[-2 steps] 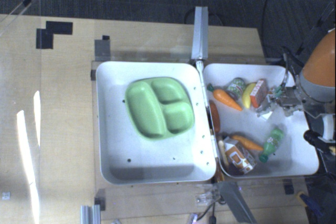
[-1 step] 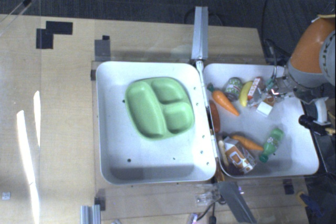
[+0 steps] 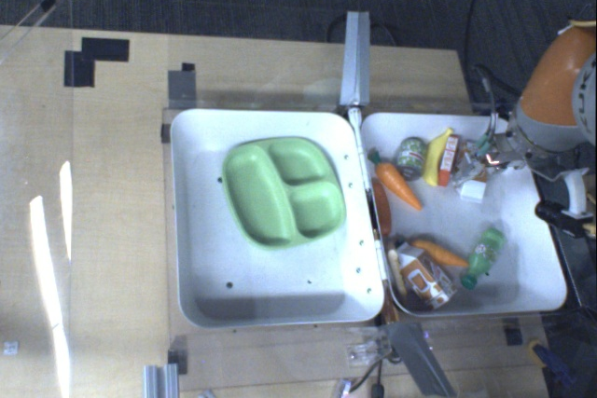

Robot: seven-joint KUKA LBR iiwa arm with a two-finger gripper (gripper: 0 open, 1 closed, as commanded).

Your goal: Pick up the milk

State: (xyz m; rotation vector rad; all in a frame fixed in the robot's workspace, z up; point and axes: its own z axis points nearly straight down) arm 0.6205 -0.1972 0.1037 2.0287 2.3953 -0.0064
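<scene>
From above, the right bin point(image 3: 550, 284) holds the clutter. The milk point(image 3: 427, 280), a small brown-and-white carton, lies against this bin's near wall, left of the centre. A small carrot point(image 3: 440, 252) lies just behind the milk and a green bottle point(image 3: 482, 256) just to its right. The bin's near right corner is bare. At the bin's far wall sit a can point(image 3: 410, 154), a banana point(image 3: 436, 156) and a large carrot point(image 3: 398, 185). The gripper point(image 3: 487, 156) hangs over the bin's far right part, well apart from the milk; whether it grips anything, I cannot tell. A green tray point(image 3: 283, 191) sits in the left bin point(image 3: 201, 284).
</scene>
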